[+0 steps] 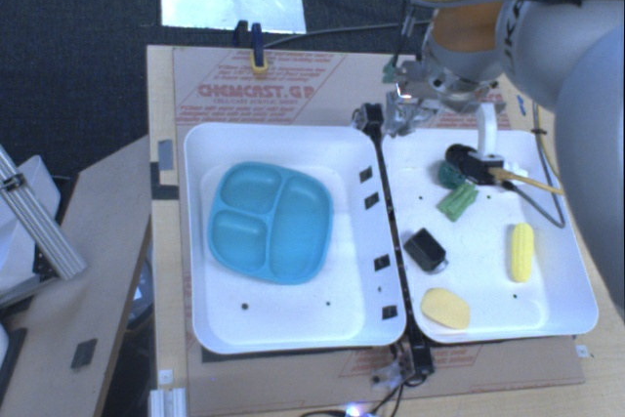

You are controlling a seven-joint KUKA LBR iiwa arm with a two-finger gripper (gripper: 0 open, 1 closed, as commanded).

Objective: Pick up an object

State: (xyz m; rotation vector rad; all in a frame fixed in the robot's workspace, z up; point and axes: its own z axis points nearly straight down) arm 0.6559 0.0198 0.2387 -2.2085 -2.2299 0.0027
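My gripper [402,115] hangs over the back left corner of the right bin [566,308], near the divider between the bins. Nothing shows held in it. In the right bin lie a green piece [456,202] with a teal piece [448,176] just behind it, a small black block [426,250], a yellow corn cob [521,252] and a pale yellow oval piece [445,309] at the front. All of them lie in front of and to the right of the gripper, apart from it.
The left bin [283,322] holds a blue divided plate [270,222]. A row of black clips [379,231] runs along the wall between the bins. The grey arm [571,24] covers the back right of the bench.
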